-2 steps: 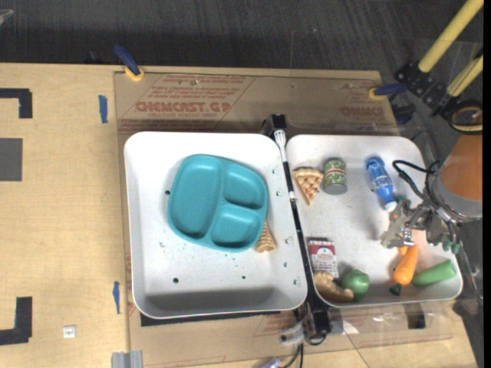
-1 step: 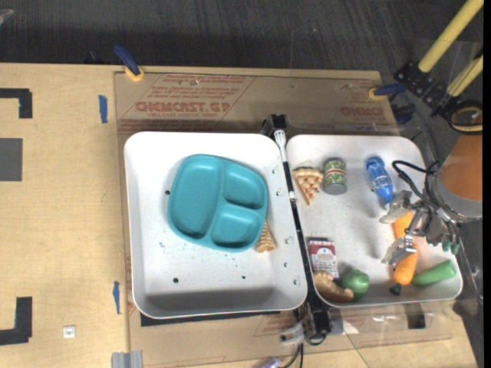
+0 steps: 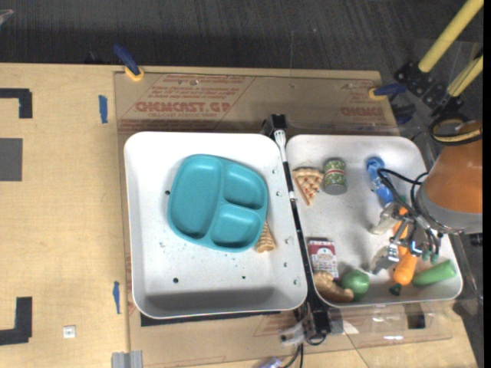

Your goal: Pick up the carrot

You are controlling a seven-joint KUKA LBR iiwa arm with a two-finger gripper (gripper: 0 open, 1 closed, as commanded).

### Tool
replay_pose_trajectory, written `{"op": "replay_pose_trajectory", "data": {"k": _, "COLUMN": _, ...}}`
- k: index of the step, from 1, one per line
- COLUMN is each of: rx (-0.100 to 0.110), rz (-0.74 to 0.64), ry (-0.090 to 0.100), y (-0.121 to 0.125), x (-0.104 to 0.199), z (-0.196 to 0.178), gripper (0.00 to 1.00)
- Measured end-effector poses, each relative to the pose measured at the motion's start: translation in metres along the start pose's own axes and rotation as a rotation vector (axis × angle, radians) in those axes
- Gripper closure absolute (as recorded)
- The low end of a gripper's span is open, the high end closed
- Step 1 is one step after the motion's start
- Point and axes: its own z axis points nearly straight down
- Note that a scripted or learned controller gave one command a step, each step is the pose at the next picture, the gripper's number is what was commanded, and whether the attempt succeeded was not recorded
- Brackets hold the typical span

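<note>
At the lower right of the frame, the small orange carrot [image 3: 404, 270] lay in the right white bin [image 3: 349, 228], touching a green cucumber-like piece [image 3: 433, 273]. The gripper [image 3: 395, 244] hovered just above it; whether its fingers were wide or narrow could not be told. A descent might catch the green neighbour instead, or nudge the carrot against the bin wall.

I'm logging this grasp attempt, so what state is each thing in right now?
carrot: lying in the right bin, under the gripper
gripper: low over the carrot
green can: upright
teal plate: right side up, in the left bin
red carton: lying flat
</note>
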Motion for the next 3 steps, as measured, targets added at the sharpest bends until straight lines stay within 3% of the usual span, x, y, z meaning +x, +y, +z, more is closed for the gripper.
{"op": "replay_pose_trajectory", "data": {"k": 1, "rx": -0.001, "rz": -0.002, "ry": -0.014, "y": 0.001, "x": -0.004, "z": -0.013, "gripper": 1.00}}
{"op": "replay_pose_trajectory", "data": {"k": 2, "rx": -0.001, "rz": -0.002, "ry": -0.012, "y": 0.002, "x": -0.004, "z": -0.012, "gripper": 0.00}}
{"op": "replay_pose_trajectory", "data": {"k": 3, "rx": -0.001, "rz": -0.003, "ry": -0.021, "y": 0.002, "x": -0.006, "z": -0.023, "gripper": 1.00}}
